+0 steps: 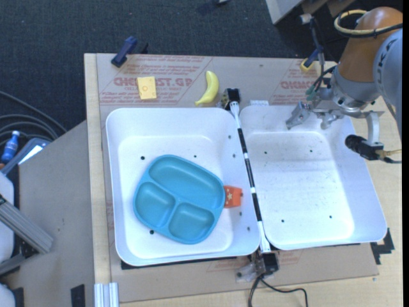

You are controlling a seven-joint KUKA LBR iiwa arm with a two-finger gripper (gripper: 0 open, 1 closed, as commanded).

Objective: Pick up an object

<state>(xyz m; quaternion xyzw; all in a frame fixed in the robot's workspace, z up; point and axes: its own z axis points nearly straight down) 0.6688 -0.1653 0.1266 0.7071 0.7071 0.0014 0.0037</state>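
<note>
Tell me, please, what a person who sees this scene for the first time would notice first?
Probably the blue divided plate in the left bin, with a small orange object touching its right edge. Next, the yellow banana lying on the bench behind that bin. The gripper hangs open over the far edge of the right bin, holding nothing.

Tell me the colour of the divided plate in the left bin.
Light blue plate, camera view.

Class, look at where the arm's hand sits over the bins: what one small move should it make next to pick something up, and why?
Probably move across towards the left bin. The hand hangs over the right bin's far edge, while the blue plate and the small orange object both lie in the left bin.
</note>
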